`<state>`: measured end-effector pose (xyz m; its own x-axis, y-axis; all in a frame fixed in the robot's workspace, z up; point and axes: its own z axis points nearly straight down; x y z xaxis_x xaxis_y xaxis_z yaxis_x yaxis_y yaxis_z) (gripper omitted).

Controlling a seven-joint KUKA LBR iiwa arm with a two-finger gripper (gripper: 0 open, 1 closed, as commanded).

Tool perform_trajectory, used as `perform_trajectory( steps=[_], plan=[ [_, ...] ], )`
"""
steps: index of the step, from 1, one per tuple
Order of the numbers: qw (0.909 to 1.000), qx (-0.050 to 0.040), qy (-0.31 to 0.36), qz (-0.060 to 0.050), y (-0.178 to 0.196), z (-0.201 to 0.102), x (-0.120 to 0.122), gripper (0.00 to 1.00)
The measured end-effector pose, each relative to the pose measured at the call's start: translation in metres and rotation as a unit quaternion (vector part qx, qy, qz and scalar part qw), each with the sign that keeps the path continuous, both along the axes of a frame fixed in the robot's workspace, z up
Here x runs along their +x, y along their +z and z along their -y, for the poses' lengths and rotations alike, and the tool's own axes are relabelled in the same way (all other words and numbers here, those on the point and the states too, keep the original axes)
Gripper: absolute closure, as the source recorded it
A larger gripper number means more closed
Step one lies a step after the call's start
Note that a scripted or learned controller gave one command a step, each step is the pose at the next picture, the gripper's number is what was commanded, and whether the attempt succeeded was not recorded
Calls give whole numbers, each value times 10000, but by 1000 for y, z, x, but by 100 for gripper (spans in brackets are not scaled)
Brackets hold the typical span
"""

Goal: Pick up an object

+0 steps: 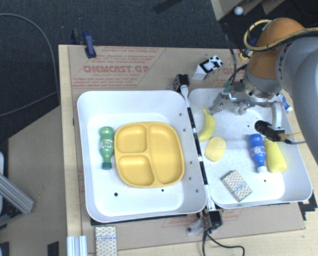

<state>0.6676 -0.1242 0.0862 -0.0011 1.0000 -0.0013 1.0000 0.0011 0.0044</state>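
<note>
Camera view: gripper (231,101) sits low at the far end of the right bin (300,183), finger state cannot be told, nothing seen held; banana (207,126) lies just beside it, so pick not yet done.

Left bin (89,143): a divided plate (147,153) is placed centrally, with a bottle (106,146) just left of it. Right bin (292,183): banana (207,126) and round fruit (215,148) are found at left, a second bottle (256,150) at right, and a box (237,185) in front.
</note>
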Motion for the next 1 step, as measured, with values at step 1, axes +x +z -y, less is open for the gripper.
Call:
perform_trajectory(
  steps=[1],
  plan=[
    [10000,-4,-5,-9,31,93,-1,0]
  ],
)
